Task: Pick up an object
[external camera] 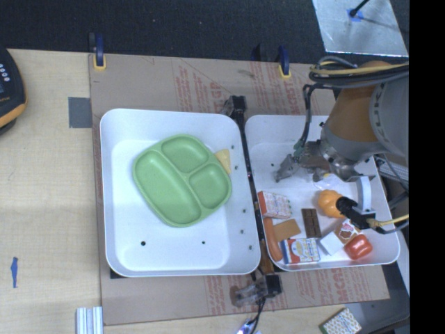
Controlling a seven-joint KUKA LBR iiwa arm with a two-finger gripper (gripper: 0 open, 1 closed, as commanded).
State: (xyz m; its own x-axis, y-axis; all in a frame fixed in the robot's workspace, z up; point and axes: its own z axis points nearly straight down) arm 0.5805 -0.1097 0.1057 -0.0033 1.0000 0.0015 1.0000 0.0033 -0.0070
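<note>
My gripper (286, 167) hangs low over the upper left part of the right bin (268, 134), above bare white floor, with nothing visibly held. Below it lie several small items: a red and white packet (274, 204), a brown flat block (281, 229), a dark brown bar (310, 223), a colourful box (300, 250), an orange round thing (325, 202), a red thing (358, 248) and a white and brown piece (345, 232). The grey arm with its orange band (354, 113) covers the bin's upper right.
The left bin (118, 242) holds a green divided plate (182, 179), with a pale yellow thing (222, 160) peeking out at the plate's right edge. A black clamp (238, 105) sits between the bins at the back. The bins rest on cardboard (174, 82).
</note>
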